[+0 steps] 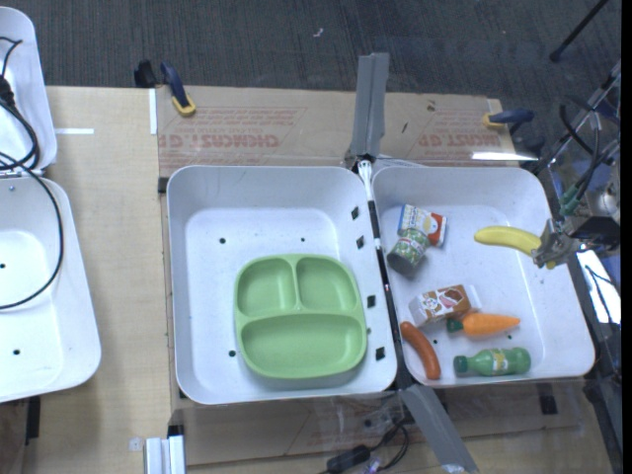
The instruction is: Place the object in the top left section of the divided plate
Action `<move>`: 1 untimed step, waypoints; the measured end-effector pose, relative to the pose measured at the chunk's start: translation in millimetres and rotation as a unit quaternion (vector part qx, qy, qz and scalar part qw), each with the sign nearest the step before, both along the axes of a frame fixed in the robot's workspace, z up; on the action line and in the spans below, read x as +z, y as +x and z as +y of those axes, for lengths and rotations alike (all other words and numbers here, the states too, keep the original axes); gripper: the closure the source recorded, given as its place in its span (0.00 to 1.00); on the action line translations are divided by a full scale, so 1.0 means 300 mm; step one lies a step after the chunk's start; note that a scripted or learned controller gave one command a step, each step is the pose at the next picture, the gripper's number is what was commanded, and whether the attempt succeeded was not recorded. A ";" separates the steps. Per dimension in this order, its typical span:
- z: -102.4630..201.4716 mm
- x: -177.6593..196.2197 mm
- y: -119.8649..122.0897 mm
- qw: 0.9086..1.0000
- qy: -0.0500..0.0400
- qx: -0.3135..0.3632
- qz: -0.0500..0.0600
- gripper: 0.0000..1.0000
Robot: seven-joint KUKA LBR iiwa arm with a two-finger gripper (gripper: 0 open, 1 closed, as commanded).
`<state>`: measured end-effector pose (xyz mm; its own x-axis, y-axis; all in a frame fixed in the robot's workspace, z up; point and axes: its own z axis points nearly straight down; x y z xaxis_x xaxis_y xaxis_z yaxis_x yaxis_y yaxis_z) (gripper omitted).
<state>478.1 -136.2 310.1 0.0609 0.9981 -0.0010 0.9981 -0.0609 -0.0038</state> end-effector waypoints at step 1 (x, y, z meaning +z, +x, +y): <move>-0.162 -0.110 -0.001 0.992 0.001 0.128 0.000 1.00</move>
<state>477.8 -185.0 277.2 -0.1946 0.9809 0.0007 0.9809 0.1946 -0.0032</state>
